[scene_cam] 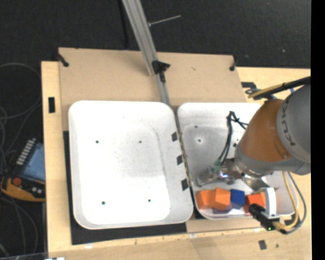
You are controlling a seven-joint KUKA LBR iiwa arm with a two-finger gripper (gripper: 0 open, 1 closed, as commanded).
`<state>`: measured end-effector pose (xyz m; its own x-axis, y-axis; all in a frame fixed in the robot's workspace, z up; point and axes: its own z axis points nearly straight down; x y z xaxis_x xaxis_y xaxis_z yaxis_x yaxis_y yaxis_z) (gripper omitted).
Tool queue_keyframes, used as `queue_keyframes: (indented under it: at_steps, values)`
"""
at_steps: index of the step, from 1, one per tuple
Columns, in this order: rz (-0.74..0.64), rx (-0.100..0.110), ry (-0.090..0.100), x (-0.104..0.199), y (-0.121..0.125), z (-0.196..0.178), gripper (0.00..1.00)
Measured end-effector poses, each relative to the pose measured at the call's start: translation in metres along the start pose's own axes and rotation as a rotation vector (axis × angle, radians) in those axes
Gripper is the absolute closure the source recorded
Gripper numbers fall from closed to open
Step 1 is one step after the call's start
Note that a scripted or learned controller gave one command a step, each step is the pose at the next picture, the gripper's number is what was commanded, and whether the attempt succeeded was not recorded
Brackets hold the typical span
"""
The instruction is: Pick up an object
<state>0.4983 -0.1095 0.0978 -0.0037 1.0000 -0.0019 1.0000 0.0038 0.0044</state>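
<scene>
Reaching in from the right, the grey arm with its orange band hangs over the right-hand bin, and its bulk covers most of the tool. Whether the tool is open or closed cannot be told from this slanted view; only a bit of metal shows low at the wrist, with dark cables looping up beside it.

Just below the tool, at the near edge of the right-hand bin, a cluster of small blocks lies close together: an orange block, a blue block touching its right side, and another orange piece further right. A darker, purplish object peeks out under them, too hidden to name. None of these can be seen gripped.

The left-hand bin sits alongside, its rim touching the right-hand bin's along the middle. Both rest on the tan counter. A grey metal pole slants from the top toward the join between the bins. On the dark floor at far left lie cables and a handheld controller.
</scene>
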Motion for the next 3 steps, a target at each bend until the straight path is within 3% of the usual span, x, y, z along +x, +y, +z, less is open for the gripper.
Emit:
queue_keyframes:
  at_steps: [1,2,3]
  values:
    - [0.008,0.001,-0.002,-0.054,-0.014,0.0,0.0]
    - [0.0,-0.002,0.0,-0.001,-0.012,0.0,0.0]
    - [0.001,0.0,0.0,0.021,-0.012,-0.157,0.0]
